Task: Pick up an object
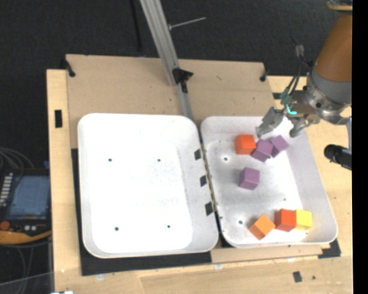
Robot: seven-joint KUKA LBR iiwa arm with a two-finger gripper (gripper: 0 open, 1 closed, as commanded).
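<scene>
"Which one is it after, you reckon?"

"My guess is the cluster at about one o'clock in the right bin [313,182]: an orange cube [245,144] and two purple cubes [263,150] [279,143] packed together. The gripper [283,125] hangs just above them."

"Tight spot."

"It is. I'd want it to drop straight over one cube, with a finger on each free face, not wedged into the neighbour. The lone purple cube [249,178] in the middle would be easier."

"Holding anything?"

"No. The fingers [268,124] are spread apart with nothing between them, and I can't tell whether they touch a cube."
</scene>
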